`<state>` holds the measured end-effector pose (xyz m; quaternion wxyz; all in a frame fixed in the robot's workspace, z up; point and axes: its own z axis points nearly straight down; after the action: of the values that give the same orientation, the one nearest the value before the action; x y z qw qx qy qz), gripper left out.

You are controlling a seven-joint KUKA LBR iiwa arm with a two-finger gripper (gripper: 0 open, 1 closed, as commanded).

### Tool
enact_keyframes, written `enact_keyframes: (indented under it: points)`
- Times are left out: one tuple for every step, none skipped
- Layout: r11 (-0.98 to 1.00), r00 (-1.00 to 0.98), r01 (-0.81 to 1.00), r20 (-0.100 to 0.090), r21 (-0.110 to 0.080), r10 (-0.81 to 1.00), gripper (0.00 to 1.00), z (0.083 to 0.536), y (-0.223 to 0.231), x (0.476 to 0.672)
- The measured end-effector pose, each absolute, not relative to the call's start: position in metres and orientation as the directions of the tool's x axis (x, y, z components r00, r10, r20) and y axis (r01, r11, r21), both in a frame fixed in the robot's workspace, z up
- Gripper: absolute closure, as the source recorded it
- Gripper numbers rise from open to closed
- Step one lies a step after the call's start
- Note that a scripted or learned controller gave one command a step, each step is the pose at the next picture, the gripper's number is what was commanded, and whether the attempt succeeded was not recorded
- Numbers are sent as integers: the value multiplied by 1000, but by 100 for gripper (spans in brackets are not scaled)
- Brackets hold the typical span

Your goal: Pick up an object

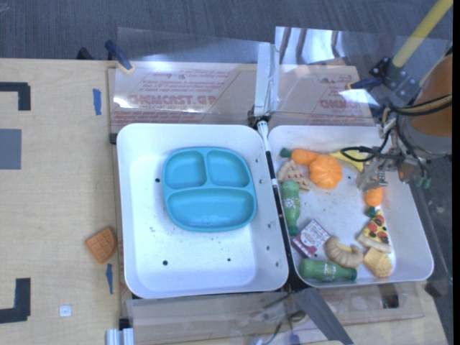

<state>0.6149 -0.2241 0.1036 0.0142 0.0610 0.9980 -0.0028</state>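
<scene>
My gripper (pixel 376 175) hangs low over the right side of the right bin (pixel 417 225). Right under it lies a small orange piece (pixel 373 196); whether it is held is unclear. Toy foods are scattered through this bin: an orange pumpkin (pixel 326 171), a carrot (pixel 304 157), a waffle piece (pixel 293 175), a green bottle (pixel 290 201), a pink packet (pixel 312 237), a croissant (pixel 341 250), a second green bottle (pixel 327 270), a pizza slice (pixel 375 230) and a yellow pastry (pixel 379 263).
The left bin (pixel 144 264) holds a blue divided plate (pixel 208 189). A brown waffle (pixel 101 244) lies on the wooden bench left of the bins. Clear plastic sheets (pixel 187 85) stand behind both bins. Cables (pixel 363 152) trail from the wrist over the right bin's back.
</scene>
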Motion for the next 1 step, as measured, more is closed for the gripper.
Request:
enact_keyframes:
  points:
    - [993, -992, 122, -27, -4, 121, 0, 103, -224, 614]
